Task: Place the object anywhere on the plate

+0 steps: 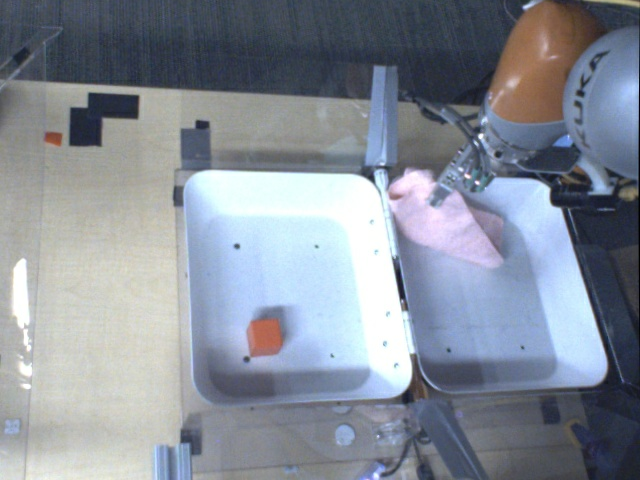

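Note:
A small orange cube (pixel 265 337) lies on the floor of the left bin (pixel 220 208), near its front left. A pink plate (pixel 450 230) sits in the back left part of the right bin (pixel 520 358), and its left end leans against the divider between the bins. My gripper (pixel 452 182) hangs over the plate's back edge, right at the pink surface. It is far from the cube. The grey arm with its orange band (pixel 535 58) reaches in from the upper right.
A metal post (pixel 379 118) stands behind the bins at the divider. Black blocks (pixel 100 116) and a small orange marker (pixel 53 139) lie on the bench at the far left. Brackets and fittings (pixel 400 438) line the bench's front edge.

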